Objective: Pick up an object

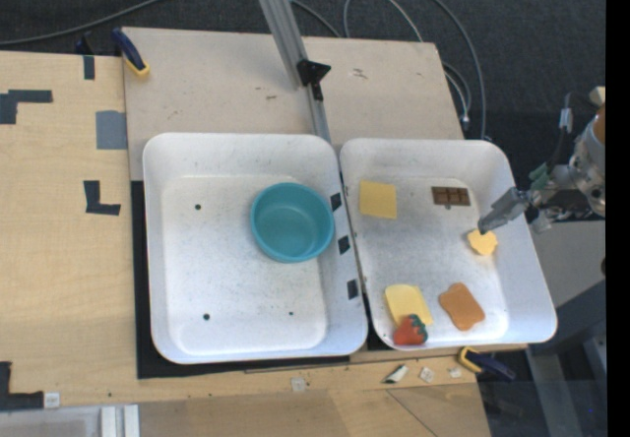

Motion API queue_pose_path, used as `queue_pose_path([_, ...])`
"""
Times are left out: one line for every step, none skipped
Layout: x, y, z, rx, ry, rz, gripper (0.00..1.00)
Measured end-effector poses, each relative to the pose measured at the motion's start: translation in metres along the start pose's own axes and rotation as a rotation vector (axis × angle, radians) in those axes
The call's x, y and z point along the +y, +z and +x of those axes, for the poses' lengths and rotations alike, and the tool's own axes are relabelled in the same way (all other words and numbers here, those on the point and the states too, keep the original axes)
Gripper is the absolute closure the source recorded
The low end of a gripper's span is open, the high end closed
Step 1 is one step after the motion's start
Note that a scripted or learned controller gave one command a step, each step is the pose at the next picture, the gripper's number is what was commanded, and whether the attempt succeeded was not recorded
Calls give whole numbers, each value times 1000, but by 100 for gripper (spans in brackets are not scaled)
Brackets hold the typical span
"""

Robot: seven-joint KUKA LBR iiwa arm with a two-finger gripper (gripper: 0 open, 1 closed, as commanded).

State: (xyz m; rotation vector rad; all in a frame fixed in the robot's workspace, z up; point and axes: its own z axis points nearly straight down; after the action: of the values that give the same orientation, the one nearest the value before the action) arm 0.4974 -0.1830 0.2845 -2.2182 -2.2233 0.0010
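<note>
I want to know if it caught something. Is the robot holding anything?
Cannot be told. The gripper is right at the small yellow piece, but no hold on it shows.

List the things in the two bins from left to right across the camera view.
Teal bowl → square yellow piece → brown chocolate-like bar → small yellow piece by the gripper.

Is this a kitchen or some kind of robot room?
Probably a robot test lab, not a kitchen. Two white bins sit on a taped plywood bench, cables trail behind, and the robot's hand reaches over toy food like the small yellow piece.
</note>
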Motion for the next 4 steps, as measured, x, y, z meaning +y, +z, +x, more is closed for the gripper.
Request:
queue_pose_path([0, 0, 0, 0, 0, 0, 0])
queue_pose_path([8, 49, -1, 1, 1, 5, 0])
queue_pose_path([-3, 106, 0, 2, 2, 7, 0])
queue_pose_path([-1, 158, 11, 2, 1, 6, 0])
